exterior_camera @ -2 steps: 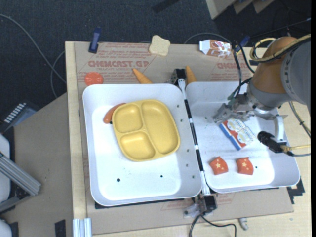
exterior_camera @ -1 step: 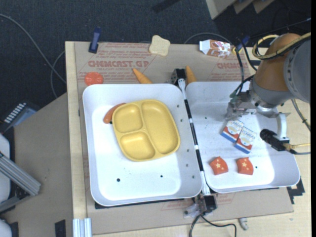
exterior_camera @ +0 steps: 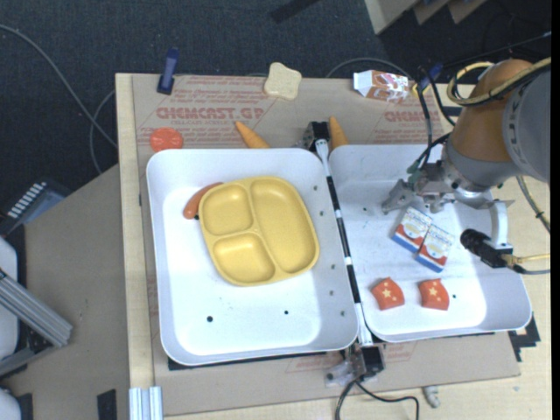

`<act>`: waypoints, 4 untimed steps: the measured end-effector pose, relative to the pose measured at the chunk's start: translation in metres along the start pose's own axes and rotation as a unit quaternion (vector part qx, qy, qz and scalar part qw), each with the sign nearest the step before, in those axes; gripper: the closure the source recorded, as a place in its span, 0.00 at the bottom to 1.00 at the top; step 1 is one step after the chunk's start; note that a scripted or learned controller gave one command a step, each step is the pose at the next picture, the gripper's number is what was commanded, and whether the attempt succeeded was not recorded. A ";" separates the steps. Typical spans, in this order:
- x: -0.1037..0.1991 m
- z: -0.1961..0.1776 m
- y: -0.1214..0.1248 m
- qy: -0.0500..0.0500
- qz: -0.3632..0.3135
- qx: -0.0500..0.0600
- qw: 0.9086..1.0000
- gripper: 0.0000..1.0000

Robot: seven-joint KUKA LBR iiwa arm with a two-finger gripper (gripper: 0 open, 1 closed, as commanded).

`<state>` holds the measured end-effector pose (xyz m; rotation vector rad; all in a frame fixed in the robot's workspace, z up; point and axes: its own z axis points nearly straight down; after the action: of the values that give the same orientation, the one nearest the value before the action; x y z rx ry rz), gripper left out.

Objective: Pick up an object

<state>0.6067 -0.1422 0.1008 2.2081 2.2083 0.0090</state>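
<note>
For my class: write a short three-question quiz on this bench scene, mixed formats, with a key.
1. True or false: the yellow divided tray lies in the left bin.
2. How many red wedge-shaped pieces lie near the right bin's front edge?
3. The gripper hovers above: A) the small cartons B) the tray C) the toast slice.

Key: 1 true; 2 two; 3 A.

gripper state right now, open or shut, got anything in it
Gripper: over the right bin, just above the small carton; open or shut cannot be told, and nothing is seen held in it.
</note>
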 end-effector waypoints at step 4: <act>-0.005 0.011 -0.040 0.004 -0.001 0.003 1.000 0.00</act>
<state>0.5665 -0.1468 0.0891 2.2121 2.2171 0.0104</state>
